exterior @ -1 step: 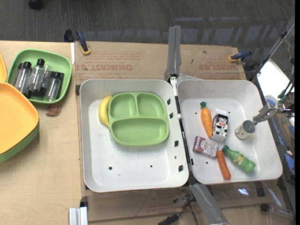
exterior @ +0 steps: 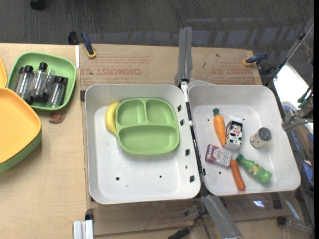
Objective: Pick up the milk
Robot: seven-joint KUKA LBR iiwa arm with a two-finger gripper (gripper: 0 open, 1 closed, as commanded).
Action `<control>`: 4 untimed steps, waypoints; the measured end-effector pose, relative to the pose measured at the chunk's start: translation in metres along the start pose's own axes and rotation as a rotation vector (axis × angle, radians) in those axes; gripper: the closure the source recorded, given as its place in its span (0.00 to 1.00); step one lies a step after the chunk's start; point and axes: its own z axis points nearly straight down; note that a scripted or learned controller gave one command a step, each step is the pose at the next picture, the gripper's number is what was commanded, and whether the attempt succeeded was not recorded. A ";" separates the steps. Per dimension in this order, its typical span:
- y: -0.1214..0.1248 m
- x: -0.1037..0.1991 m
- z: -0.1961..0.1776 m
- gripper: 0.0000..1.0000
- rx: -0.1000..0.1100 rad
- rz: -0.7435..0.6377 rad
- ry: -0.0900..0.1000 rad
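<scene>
Both bins (exterior: 99,183) white. Divided plate (exterior: 147,126) light green, yellow item (exterior: 110,118) beside it. Milk carton (exterior: 234,132) — white with black cow patches. Two carrots (exterior: 219,127) orange, green-topped. Purple carton (exterior: 218,156). Green bottle (exterior: 255,170) — yellow label.

At the far right edge of the camera view we make out a thin, angular grey shape (exterior: 295,119), just outside the rim of the right-hand bin (exterior: 249,108), on the side from which the arm reaches in. We cannot tell whether it belongs to the arm or to the bench's fittings. It is too small and blurred for us to read any pose from it.
</scene>
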 end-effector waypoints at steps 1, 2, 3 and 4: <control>-0.021 0.013 0.047 1.00 -0.003 -0.104 0.000; -0.021 0.064 0.061 1.00 -0.004 -0.219 0.000; 0.013 0.115 -0.031 1.00 -0.005 -0.304 -0.002; 0.091 0.185 0.063 1.00 -0.002 -0.250 -0.001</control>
